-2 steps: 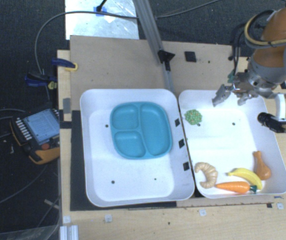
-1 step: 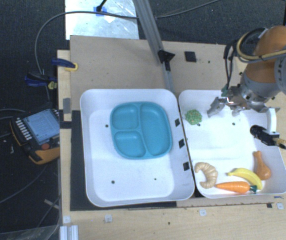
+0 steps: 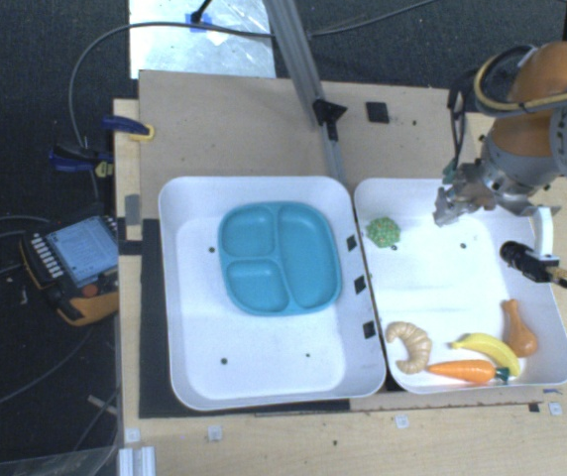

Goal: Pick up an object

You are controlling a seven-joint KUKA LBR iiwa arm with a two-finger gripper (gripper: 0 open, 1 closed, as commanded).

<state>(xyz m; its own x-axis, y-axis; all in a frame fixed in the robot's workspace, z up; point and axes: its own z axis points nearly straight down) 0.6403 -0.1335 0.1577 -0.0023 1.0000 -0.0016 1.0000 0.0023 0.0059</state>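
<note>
In the camera view, you see the arm (image 3: 546,117) coming in from the upper right of the frame, with its pincer (image 3: 454,206) hanging over the upper part of the right bin (image 3: 462,266). You cannot tell from here how the pincer is set, and nothing shows in its grip, so take it that no object is picked up yet.

Look at what is there for the taking. A green lump (image 3: 384,232), perhaps a broccoli, lies in the upper left of the right bin, near the pincer and to its left in the frame, apart from it. Along the bin's lower edge lie a croissant (image 3: 409,345), a banana (image 3: 485,347) and a carrot (image 3: 462,372), the banana and carrot just beside each other. A brown drumstick (image 3: 518,330) sits at the lower right, close to the banana. All of these rest on the bin floor, well apart from the pincer.

In the left bin (image 3: 194,345) a blue plate (image 3: 279,258) with three compartments lies flat in the upper middle.

So judge the task as barely begun: the approach is under way, while the descent, the closing and the lift are all still to do. The green lump looks like the nearest candidate, though you cannot say from this frame which object is aimed at.
</note>
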